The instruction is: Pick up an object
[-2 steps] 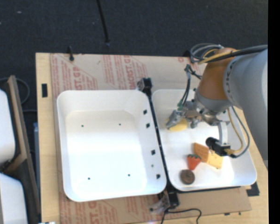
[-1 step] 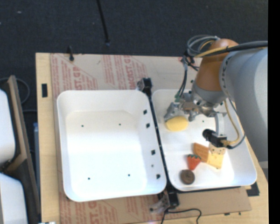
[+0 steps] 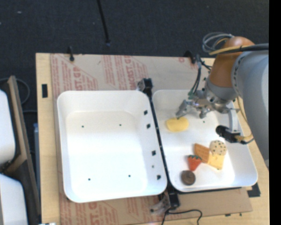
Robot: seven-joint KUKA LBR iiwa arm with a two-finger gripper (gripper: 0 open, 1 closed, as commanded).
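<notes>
My gripper (image 3: 192, 110) hangs over the back part of the right bin (image 3: 246, 172), fingers spread apart and nothing between them. A soft yellow piece (image 3: 177, 124) lies on the bin floor just in front of and below the left fingertip; I cannot tell whether they touch. Further forward in the same bin lie an orange wedge (image 3: 202, 151), a pale yellow block with dark holes (image 3: 218, 154), a small red piece with a green top (image 3: 194, 162) and a brown round disc (image 3: 188, 177).
The left bin (image 3: 107, 144) sits beside the right one, with a black divider rail (image 3: 154, 135) between them. Both rest on a cardboard-covered bench (image 3: 107, 71). The grey arm with its orange band (image 3: 229, 60) fills the upper right.
</notes>
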